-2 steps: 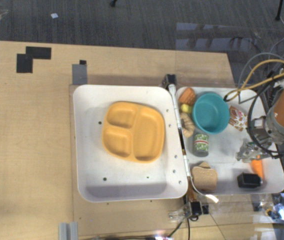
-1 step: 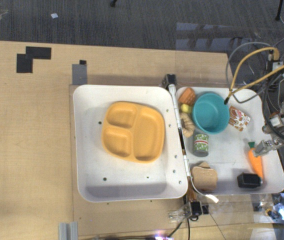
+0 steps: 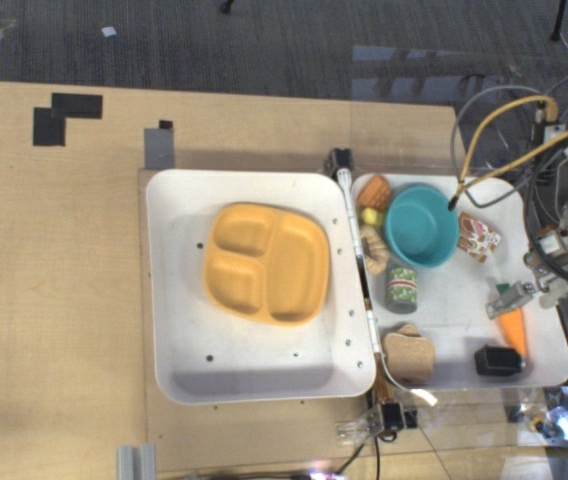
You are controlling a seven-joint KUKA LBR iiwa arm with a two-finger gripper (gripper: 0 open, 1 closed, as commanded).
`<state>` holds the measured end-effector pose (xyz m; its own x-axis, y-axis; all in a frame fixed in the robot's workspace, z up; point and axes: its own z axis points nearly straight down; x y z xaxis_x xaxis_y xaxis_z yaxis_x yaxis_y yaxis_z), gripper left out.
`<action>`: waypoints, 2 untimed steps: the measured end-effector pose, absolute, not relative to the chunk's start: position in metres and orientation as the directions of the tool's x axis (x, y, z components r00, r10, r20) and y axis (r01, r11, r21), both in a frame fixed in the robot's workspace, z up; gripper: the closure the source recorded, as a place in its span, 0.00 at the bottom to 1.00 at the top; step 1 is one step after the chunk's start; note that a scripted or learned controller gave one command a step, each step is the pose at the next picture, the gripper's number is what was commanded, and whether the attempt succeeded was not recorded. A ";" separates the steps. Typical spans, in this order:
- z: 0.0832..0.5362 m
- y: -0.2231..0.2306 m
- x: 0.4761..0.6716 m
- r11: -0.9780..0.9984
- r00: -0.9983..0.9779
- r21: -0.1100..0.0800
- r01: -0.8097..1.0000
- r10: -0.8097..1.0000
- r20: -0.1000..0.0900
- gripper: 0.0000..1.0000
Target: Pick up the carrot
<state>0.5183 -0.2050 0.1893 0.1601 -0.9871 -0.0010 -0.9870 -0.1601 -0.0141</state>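
The carrot (image 3: 513, 332) is a small orange toy with a grey-green top. It lies in the right bin (image 3: 450, 320) near that bin's right wall, pointing towards the front. My gripper (image 3: 536, 287) comes in from the right edge on the grey arm and sits low, right beside the carrot's green top. Arm parts and cables blur together there, so I cannot make out any contact with the carrot.
In the right bin there are also a teal bowl (image 3: 422, 226), a small green can (image 3: 401, 286), a red-and-white packet (image 3: 477, 238), a black block (image 3: 498, 360), a brown bread piece (image 3: 410, 353) and small food toys (image 3: 373, 218) along the left wall. A yellow divided plate (image 3: 267, 263) lies in the left bin (image 3: 179, 368).
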 end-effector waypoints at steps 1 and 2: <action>0.182 -0.197 0.498 -0.376 0.376 -0.010 -0.926 -0.926 0.000 0.00; 0.163 -0.193 0.571 -0.349 0.349 -0.009 -0.937 -0.937 -0.002 0.00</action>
<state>0.5707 -0.1933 0.1628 0.3492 -0.9371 -0.0023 -0.9370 -0.3491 -0.0093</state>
